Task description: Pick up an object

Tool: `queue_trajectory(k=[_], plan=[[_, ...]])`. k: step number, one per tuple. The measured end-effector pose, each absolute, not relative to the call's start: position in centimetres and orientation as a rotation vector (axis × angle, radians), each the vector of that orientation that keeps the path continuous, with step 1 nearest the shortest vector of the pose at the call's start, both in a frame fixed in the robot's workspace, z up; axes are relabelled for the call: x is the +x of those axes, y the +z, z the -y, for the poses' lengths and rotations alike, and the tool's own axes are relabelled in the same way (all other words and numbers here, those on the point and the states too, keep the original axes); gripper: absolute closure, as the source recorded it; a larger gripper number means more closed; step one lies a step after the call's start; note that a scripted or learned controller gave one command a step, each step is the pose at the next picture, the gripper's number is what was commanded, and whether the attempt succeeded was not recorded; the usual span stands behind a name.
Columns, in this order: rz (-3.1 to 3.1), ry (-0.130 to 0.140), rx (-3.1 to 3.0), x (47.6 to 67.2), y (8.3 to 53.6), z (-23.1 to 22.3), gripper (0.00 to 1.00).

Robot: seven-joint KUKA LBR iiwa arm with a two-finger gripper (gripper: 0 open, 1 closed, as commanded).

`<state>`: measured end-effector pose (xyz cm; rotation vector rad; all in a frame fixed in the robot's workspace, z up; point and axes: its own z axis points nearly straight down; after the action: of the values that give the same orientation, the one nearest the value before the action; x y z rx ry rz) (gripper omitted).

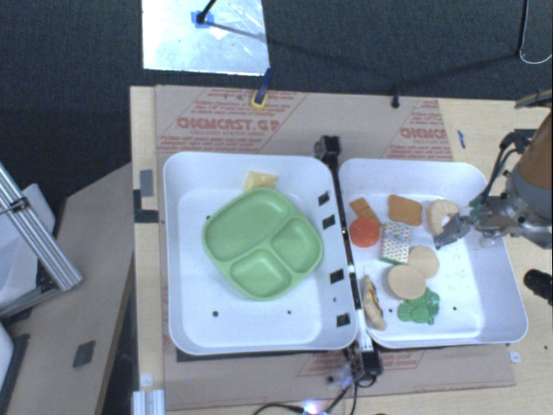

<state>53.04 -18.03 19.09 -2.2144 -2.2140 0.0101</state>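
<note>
In the right bin (pixel 497 305), tool (pixel 451 230) beside croissant (pixel 441 214), finger state unreadable; center over one isolated item, descend straight, then close.

Both bins, the one under the claw (pixel 498 305) and the one well to its left (pixel 186 232), look like smooth white plastic with a soft sheen. Far left of the claw, the green 3-compartment tray (pixel 263 243) reads as matt moulded plastic. The claw (pixel 458 226) itself shows dull grey metal. Just beside it, the pale croissant-like piece (pixel 441 213) looks smooth and plastic, as do the red tomato (pixel 365 231) and the green leafy piece (pixel 420 308) below. The bench top (pixel 363 119) is matt brown board with red printing. Far up-left, a sheet (pixel 207 24) gleams like crinkled foil.
</note>
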Motion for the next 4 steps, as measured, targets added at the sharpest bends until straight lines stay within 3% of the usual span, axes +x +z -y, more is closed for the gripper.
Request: queue_trajectory(k=[1, 3, 4], plan=[[2.226, -0.001, -2.219, 53.4, 19.8, 18.0, 0.00], [2.222, -0.004, -2.221, 53.8, 8.5, 18.0, 0.00], [2.227, -0.005, -2.223, 53.9, 9.8, 18.1, 1.00]])
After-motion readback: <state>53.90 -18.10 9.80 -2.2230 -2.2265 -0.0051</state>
